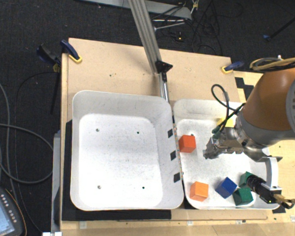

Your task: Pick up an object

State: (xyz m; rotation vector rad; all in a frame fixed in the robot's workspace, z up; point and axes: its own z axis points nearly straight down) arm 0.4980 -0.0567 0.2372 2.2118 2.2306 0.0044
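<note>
In the right bin (198, 113) lie several blocks. A red-orange cube (187, 143) sits near the bin's left wall. An orange cube (199, 191) rests at the front, with a blue cube (227, 187) to its right. A green block (242, 197) lies beside the blue one, and a second green piece (246, 177) shows just behind it. My gripper (210, 151) hangs low over the bin's middle, just right of the red-orange cube and apart from it. Nothing shows between its jaws.
The left bin (86, 136) stands beside the right one, their walls meeting near the red-orange cube. A slanted metal pole (146, 31) crosses the back of the wooden bench. Clamps sit at the bench's rear corners.
</note>
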